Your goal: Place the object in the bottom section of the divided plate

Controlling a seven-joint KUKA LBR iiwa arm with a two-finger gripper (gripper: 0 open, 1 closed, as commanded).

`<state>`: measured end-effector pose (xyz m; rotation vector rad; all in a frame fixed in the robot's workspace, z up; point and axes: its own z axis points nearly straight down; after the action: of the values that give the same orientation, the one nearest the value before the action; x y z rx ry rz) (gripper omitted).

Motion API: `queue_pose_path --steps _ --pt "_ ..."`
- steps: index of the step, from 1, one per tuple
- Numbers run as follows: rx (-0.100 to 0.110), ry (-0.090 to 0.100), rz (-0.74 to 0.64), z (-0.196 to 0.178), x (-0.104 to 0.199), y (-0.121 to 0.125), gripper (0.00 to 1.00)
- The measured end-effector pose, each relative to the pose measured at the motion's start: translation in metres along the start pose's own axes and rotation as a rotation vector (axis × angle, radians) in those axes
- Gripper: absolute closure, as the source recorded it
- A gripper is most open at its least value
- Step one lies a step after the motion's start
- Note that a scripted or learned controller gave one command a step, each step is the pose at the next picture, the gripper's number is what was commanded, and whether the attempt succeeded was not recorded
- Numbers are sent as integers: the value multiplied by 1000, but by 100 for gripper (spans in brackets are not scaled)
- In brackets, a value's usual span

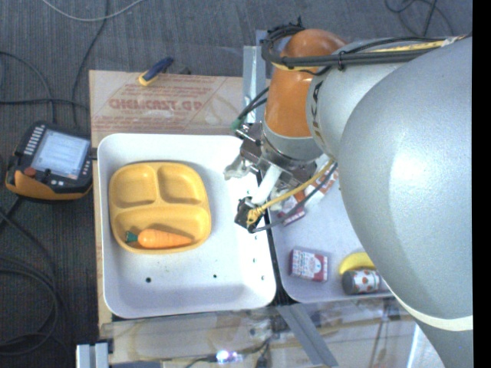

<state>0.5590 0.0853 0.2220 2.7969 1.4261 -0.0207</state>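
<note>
The carrot (159, 238) lay lengthwise in the bottom section of the yellow plate (115, 194), down-left of the gripper (244, 165); whether the gripper was open or closed could not be told.

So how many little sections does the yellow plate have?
3. The yellow plate has a top-left section, a top-right section beside it, and a long bottom section, where the carrot lies. None seems hidden.
</note>
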Motion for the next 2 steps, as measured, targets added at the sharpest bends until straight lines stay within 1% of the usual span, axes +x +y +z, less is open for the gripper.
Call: queue_pose_path --steps 2 --pt "0 0 0 0 0 0 0"
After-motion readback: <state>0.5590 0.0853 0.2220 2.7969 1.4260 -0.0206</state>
